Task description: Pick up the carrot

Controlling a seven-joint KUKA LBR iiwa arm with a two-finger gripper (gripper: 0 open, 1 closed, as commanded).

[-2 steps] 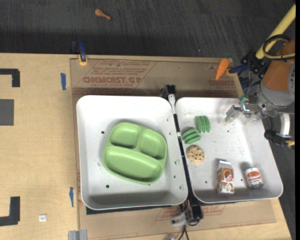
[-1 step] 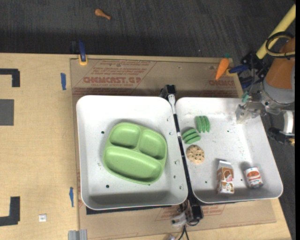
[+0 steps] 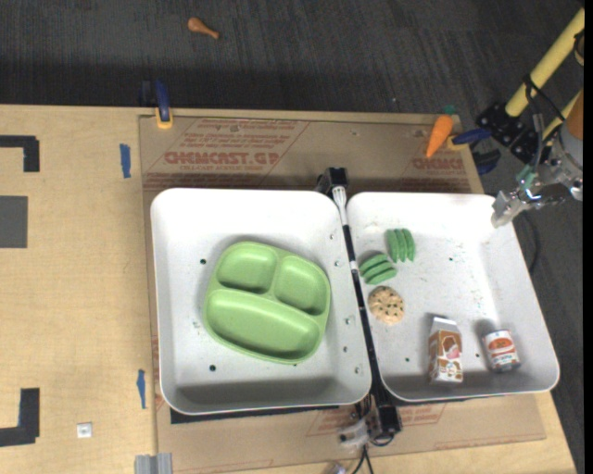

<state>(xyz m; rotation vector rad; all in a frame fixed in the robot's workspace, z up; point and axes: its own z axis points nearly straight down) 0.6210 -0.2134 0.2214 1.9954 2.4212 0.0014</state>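
Note:
The carrot (image 3: 439,134), orange with a green top, lies on the cardboard bench just beyond the far edge of the right bin (image 3: 482,268), outside both bins. My gripper (image 3: 511,205) hangs at the view's right side, over the far right corner of the right bin. It is to the right of the carrot and nearer the camera, apart from it. Nothing shows in its grasp.
The right bin holds two green pea pods (image 3: 400,244), a cookie (image 3: 385,304), a small carton (image 3: 446,349) and a can (image 3: 501,350). A green divided plate (image 3: 267,298) lies in the left bin (image 3: 176,278). A small orange object (image 3: 202,28) lies on the dark floor beyond the bench.

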